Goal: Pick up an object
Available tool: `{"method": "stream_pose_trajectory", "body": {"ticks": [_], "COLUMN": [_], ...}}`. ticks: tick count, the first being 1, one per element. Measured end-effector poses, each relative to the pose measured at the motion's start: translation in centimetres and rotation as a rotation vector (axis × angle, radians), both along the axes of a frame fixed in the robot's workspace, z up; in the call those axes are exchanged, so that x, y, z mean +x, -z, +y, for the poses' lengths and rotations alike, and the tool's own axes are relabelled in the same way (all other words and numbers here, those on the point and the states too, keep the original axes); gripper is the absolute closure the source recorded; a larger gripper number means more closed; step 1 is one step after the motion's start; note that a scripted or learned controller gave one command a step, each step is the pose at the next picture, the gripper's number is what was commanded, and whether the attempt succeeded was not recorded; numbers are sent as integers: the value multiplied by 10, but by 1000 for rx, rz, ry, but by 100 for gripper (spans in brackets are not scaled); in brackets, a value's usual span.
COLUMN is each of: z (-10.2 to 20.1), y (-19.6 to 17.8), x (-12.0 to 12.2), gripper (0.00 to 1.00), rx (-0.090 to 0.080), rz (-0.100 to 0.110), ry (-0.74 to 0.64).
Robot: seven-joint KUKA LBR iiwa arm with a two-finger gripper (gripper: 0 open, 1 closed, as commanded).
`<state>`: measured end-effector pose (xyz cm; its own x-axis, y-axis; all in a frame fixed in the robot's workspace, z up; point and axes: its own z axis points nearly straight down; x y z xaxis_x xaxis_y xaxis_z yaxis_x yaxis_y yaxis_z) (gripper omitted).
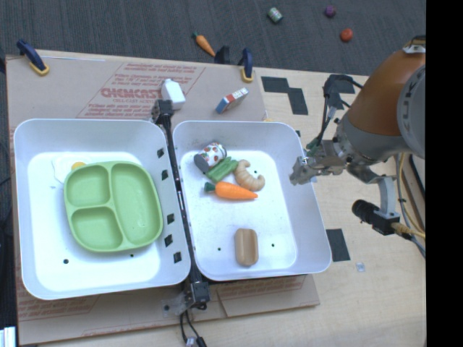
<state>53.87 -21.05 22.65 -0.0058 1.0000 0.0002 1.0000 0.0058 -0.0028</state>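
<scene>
Near the right bin's [307, 215] middle, the carrot [236, 191] lies crosswise, tip pointing right.

in the bin right of frame centre lie an orange carrot [236, 191], a tan croissant [248, 175], a green vegetable [220, 170] and a speckled ball [213, 152] clustered near its top, with a brown bread roll [246, 246] alone lower down.
</scene>
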Motion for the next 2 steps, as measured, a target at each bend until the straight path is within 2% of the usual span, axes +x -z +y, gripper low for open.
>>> {"method": "stream_pose_trajectory", "body": {"ticks": [1, 2], "z": [2, -1], "y": [-10, -39], "x": [-40, -61], "gripper": [100, 100], "rx": [-1, -2], "rz": [-2, -5], "ry": [0, 1]}}
